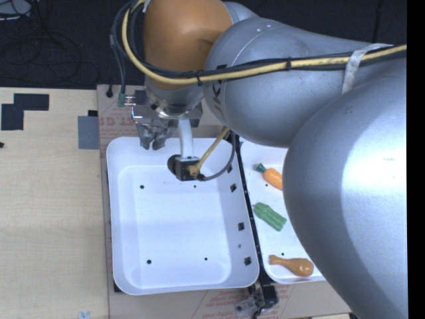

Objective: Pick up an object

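Objects for picking, three in number, lie in the right bin (260,157): one orange carrot-like toy (273,177) with a green tip near the bin's far edge, one green ridged piece (270,216) close to the bin's left wall about midway down, and one tan drumstick-shaped toy (292,265) by the near edge. All three are well apart from one another, and the arm's large grey body (345,151) covers the rest of that bin.

Going left to right across the bench: bare pale board with a few dark flat patches, then the left bin (119,211), white and shallow, its floor marked by small dark dots. The gripper (153,138) hangs over that bin's far edge, towards its far-left corner, under the orange band (182,25) of the wrist. Its two short dark fingers (146,139) point down and sit close together with a slight gap; nothing is seen between them, and they do not appear to touch any of the toys. Whether the tips meet the bin's rim cannot be told. Just to their right, a pale rod and a dark round fitting (180,167) with a yellow cable (212,148) hang over the far part of the bin floor.

Two bins stand side by side, parted by a dark strip (243,211) with small clips.
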`<state>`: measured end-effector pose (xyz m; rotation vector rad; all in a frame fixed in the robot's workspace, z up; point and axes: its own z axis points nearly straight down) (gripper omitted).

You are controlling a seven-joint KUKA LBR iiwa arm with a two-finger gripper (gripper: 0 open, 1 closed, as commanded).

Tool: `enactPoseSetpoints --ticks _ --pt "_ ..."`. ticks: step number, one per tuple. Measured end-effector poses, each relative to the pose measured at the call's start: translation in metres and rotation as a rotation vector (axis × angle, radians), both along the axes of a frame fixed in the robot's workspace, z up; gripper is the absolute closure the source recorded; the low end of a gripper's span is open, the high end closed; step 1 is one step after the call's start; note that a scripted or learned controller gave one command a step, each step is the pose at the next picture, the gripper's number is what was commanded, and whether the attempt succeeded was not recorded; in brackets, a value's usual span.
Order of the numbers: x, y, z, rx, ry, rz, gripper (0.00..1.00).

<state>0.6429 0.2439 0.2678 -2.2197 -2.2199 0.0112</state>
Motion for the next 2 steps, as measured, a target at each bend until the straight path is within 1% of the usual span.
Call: enactPoseSetpoints --ticks 1,2 --pt "0.002 -0.002 0.179 0.006 -0.016 0.0 1.0" --pt "-0.148 -0.001 0.149 -0.001 0.007 0.003 1.0"
